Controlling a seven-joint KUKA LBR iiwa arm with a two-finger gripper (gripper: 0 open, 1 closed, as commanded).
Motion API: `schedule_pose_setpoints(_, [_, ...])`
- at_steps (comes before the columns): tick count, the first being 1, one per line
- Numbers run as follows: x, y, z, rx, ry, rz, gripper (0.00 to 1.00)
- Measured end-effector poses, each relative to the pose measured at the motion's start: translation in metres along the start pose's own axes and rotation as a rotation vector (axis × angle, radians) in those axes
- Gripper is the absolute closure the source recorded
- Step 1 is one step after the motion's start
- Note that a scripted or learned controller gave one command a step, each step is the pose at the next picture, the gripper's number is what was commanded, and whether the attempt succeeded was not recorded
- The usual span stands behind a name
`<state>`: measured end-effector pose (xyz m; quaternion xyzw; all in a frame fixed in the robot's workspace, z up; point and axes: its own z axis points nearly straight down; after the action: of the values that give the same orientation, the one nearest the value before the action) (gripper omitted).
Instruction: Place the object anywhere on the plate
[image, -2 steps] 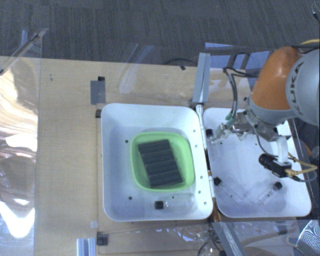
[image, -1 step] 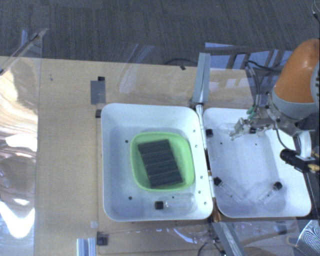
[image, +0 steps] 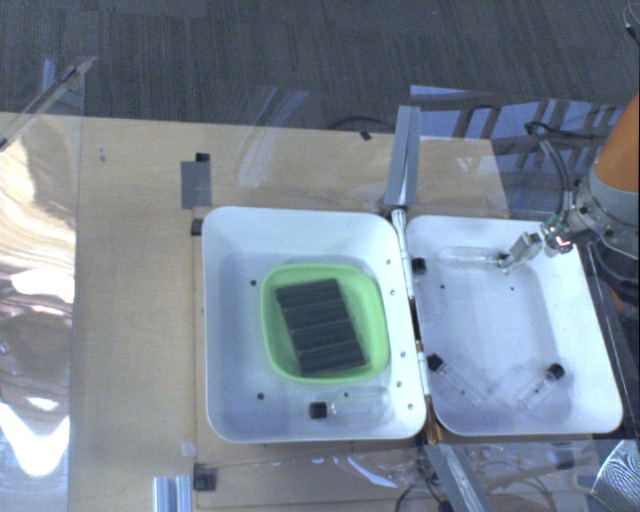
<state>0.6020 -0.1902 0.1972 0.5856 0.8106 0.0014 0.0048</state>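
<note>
A dark grey ridged block (image: 320, 325) lies flat in the middle of the green plate (image: 272, 305), which sits in the left bin (image: 225, 300). My gripper (image: 516, 252) hangs over the far side of the right bin (image: 590, 340), well to the right of the plate. It is next to the end of a clear tube (image: 465, 258), and I see nothing held in it. The arm's orange band (image: 620, 155) shows at the right edge.
A clear tube with a black cap (image: 345, 407) lies in the left bin in front of the plate. Two more clear capped tubes (image: 452, 377) (image: 537, 384) lie near the right bin's front. A grey metal bar (image: 403, 160) stands behind the bins' shared wall.
</note>
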Motion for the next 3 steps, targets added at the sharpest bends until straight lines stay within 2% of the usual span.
schedule_pose_setpoints(1, [-0.011, -0.014, -0.056, -0.001, -0.001, 0.069, 0.00])
schedule_pose_setpoints(3, [-0.012, -0.010, -0.042, 0.001, 0.001, 0.125, 0.00])
